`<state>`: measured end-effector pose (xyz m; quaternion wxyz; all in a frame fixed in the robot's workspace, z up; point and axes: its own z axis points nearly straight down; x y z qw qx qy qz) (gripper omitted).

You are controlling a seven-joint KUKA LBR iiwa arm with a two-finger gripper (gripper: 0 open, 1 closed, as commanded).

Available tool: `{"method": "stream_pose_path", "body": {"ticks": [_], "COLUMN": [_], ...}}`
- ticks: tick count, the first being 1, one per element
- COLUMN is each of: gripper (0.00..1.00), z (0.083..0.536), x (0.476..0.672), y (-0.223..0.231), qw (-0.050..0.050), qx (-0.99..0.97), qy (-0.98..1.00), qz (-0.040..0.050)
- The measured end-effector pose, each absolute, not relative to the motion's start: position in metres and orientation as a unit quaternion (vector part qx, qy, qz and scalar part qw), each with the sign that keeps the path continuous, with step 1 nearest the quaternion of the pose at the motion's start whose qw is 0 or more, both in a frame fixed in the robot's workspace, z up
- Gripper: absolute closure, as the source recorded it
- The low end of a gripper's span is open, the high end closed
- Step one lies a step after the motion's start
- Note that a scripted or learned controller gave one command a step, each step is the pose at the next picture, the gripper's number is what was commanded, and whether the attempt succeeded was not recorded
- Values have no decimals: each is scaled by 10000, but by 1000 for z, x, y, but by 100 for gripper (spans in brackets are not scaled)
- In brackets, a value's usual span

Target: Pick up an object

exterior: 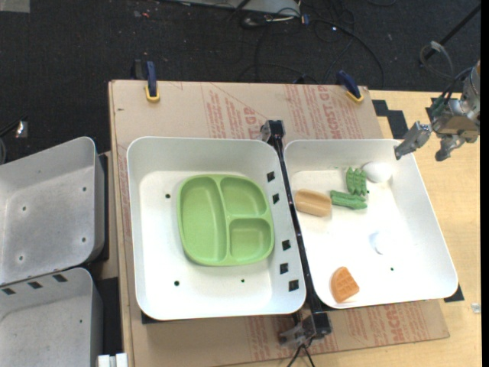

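Inside the left bin (pixel 145 228) lies a green plate (pixel 226 219); right bin (pixel 428 235) holds toys; end effector (pixel 428 145) spread wide, holding nothing.

Red printed lettering runs across the brown cardboard sheet (pixel 229 105) under the two bins, well to the left of the tool (pixel 429 145) and again along the sheet's near edge; it lies upside down and mirrored, too blurred to read. Nothing else carries legible text.
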<state>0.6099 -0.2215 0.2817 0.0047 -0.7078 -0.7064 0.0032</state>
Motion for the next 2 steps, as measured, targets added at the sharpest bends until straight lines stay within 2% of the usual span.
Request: {"method": "stream_pose_path", "body": {"ticks": [1,2], "gripper": [0,0], "z": [289,244], "x": [612,605], "y": [-221,-220], "qw": [-5,15], "qx": [-7066,-7074], "qy": [-7076,-7068], "qz": [1,13]}}
